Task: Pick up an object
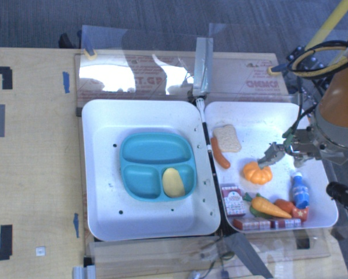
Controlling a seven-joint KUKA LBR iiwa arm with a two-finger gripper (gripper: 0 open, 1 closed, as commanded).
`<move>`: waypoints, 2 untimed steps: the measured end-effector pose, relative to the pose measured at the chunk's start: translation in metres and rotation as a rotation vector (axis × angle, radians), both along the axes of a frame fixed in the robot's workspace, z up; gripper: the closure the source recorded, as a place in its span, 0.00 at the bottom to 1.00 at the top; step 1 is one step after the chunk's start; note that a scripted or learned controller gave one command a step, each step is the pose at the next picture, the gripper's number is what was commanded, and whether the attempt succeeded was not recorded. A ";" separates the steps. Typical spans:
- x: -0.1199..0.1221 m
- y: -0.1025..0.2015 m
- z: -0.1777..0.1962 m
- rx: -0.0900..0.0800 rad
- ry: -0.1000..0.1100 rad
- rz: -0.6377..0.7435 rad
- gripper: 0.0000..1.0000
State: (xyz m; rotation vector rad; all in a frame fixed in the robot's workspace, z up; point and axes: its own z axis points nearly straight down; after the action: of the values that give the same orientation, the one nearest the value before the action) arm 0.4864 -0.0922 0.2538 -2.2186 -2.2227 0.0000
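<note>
The right bin point(261, 112) holds a small orange pumpkin point(258, 174), a slice of bread point(227, 138), a sausage point(221, 153), a carrot point(270, 207), a blue bottle point(300, 190), a red box point(232, 198) and a red pepper-like piece point(290, 208). My gripper point(271, 155) reaches in from the right and hangs just above and right of the pumpkin. Its fingers point(268, 157) point down-left with nothing visible between them.
The left bin point(104, 132) contains a teal divided plate point(156, 164) with a yellow lemon-like object point(173, 182) in its lower right section. Yellow and black cables point(313, 57) hang at the upper right. A clear panel stands behind the bins.
</note>
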 end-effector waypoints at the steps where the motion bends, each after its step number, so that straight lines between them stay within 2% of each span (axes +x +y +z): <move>1: 0.049 -0.011 -0.105 0.001 0.010 0.056 0.00; 2: 0.029 0.023 -0.069 0.001 0.000 0.217 0.00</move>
State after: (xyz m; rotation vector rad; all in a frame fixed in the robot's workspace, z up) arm 0.5151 -0.0689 0.1849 -1.9645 -2.4489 -0.0007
